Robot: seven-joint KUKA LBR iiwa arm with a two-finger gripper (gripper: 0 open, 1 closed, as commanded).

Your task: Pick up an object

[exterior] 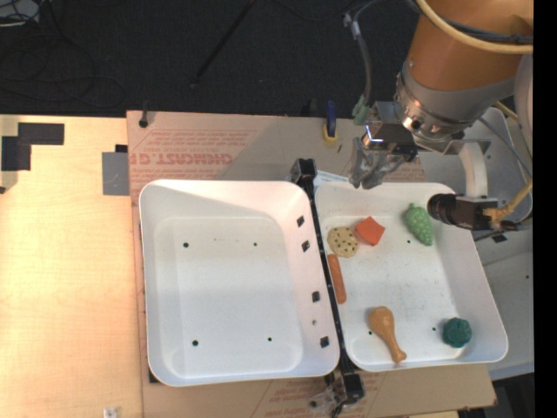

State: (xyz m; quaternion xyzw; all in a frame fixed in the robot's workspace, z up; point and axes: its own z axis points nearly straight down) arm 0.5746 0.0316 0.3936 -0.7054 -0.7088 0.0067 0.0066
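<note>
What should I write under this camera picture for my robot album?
Robot gripper hovering over the right bin of toy food, nothing picked yet.

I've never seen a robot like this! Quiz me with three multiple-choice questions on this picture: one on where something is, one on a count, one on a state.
1. Where does the gripper hang?
A. above the right bin's far edge
B. over the left bin
C. beside the drumstick

2. How many toys lie in the right bin?
A. three
B. six
C. nine

3. How does the carrot sit?
A. upright
B. lying flat along the divider
C. gripped

Answers: 1 A, it hangs by the far rim. 2 B, cookie, orange block, green grapes, carrot, drumstick, dark green ball. 3 B, it lies flat against the bin's left wall.
</note>
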